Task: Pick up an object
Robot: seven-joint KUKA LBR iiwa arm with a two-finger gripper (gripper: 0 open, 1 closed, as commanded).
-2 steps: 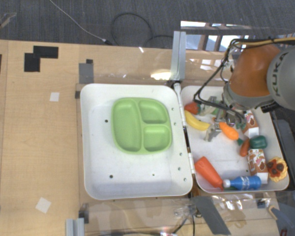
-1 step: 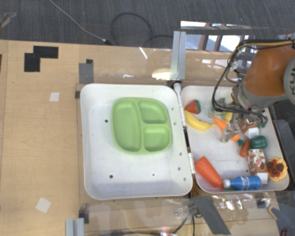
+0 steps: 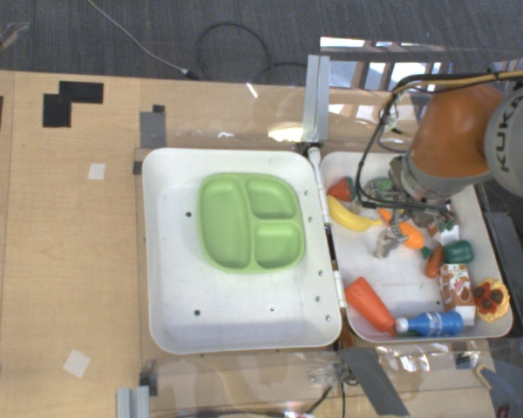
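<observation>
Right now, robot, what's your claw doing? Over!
Claw low in right bin, among toys. Banana beside it, ungrabbed. Orange piece close by.

Two white bins (image 3: 170,320), one green tray (image 3: 248,222), one banana (image 3: 349,216), one blue bottle (image 3: 431,324).

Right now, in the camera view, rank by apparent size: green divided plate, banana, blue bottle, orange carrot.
1. green divided plate, clearly largest.
2. orange carrot and blue bottle: look alike, unranked.
3. banana, partly hidden behind the gripper, so unsure.

I see wooden bench (image 3: 61,259) carrying two white bins side by side: left bin (image 3: 170,320), right bin (image 3: 366,325). Black patches (image 3: 70,101) on bench, far left.
</observation>
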